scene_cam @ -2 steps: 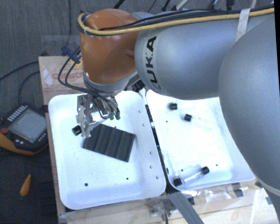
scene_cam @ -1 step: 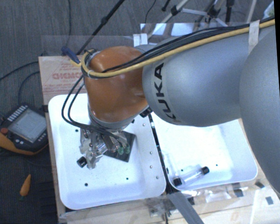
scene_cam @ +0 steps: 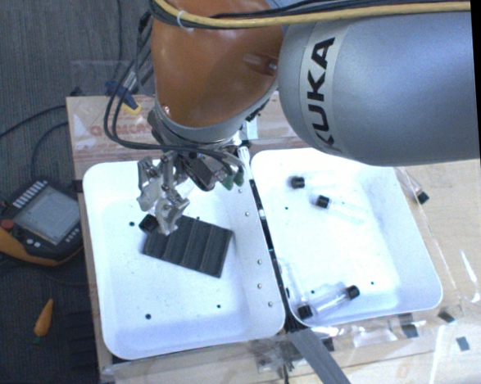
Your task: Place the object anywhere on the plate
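Near edge, right bin: a clear vial with a black cap lay near the front corner, well apart from the work.

Left bin: the dark ribbed plate lay flat and skewed on the white floor, roughly mid-bin. Nothing sat on its ribs that you could make out.

Just beyond the plate's far-left corner: the gripper hung low, its tips over or at that corner. Whether the fingers were apart, together or clamped on something could not be told; metal and glare ran together there. A small black piece lay on the bin floor just beside the tips, touching or nearly touching the plate's edge. My reading: that was the object, or its cap end, and it was off the plate, beside it and not on it.

Farther back, right bin: two more capped vials, lying loose.

Above all this: the arm, orange band directly over the gripper.

Step in hand, as judged: the placing itself, at the plate's corner, not yet done. Next move would call for you to confirm a grip first, then shift toward the middle of the plate before releasing, since a drop at the corner could roll off.
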`<state>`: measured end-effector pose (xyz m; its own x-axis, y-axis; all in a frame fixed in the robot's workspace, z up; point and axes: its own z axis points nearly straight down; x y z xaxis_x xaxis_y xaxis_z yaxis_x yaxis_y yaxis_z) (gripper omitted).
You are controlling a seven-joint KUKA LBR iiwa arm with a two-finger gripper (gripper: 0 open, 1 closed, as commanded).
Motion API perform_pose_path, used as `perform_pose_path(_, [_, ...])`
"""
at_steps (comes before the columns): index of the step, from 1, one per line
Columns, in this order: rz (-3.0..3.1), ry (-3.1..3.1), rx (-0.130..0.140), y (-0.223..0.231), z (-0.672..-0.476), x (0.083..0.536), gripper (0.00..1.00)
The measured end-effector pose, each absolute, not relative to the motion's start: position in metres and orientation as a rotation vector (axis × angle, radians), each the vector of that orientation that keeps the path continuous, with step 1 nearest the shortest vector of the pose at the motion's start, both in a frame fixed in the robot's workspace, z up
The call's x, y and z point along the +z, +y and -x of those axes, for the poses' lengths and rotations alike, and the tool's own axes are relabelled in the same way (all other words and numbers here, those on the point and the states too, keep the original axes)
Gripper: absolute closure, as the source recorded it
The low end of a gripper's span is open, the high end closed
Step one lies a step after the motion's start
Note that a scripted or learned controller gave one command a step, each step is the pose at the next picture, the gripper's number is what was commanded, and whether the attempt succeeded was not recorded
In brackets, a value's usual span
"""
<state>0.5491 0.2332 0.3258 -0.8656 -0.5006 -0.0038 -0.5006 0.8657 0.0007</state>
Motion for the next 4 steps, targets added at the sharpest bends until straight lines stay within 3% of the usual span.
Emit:
perform_pose_path(1, [1.071, 2.954, 0.001, 0.223, -0.496, 0.253, 1.0])
perform_pose_path(2, [1.277, 2.868, 0.003, 0.226, -0.543, 0.269, 1.0])
perform_pose_path(3, [1.543, 2.735, 0.003, 0.229, -0.506, 0.283, 1.0])
perform_pose_path(4, [1.682, 2.656, 0.007, 0.225, -0.482, 0.214, 1.0])
